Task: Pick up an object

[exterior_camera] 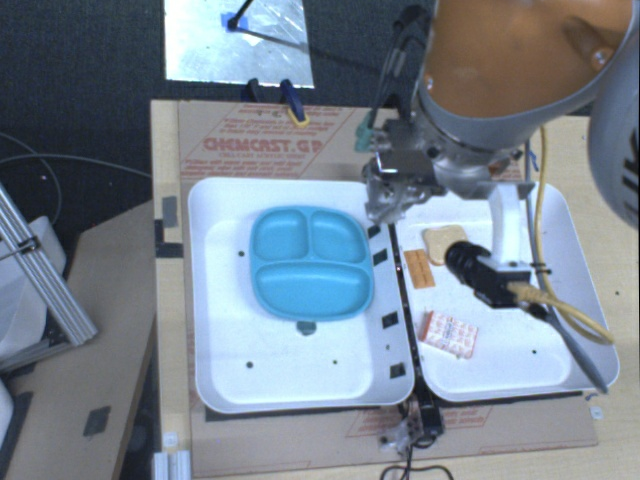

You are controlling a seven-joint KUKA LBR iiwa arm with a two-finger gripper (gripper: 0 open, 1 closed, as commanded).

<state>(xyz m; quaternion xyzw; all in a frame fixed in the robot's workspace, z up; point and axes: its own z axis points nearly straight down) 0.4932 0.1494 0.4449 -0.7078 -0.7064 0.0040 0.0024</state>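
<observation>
Gripper (385, 203) sits low over the upper end of the divider between the two bins, at the upper left corner of the right bin (560, 363). Tips are buried in the wrist hardware's shadow; opening width cannot be judged, and nothing is visible in its grasp.

Nearest candidates, all in the right bin and below-right of the tool: orange packet (419, 268), long axis running roughly up-down along the divider, just beside it; tan biscuit-shaped piece (441, 242) just right of the packet's upper end; red-and-white patterned packet (449, 333) further down, lying flat, slightly tilted.

Left bin (225, 368) holds the blue divided plate (309, 263), below-left of the tool, large and flat, probably poor for a pinch.

Judgement: shortest move is a small shift down-right to the orange packet, jaws closing across its narrow width
</observation>
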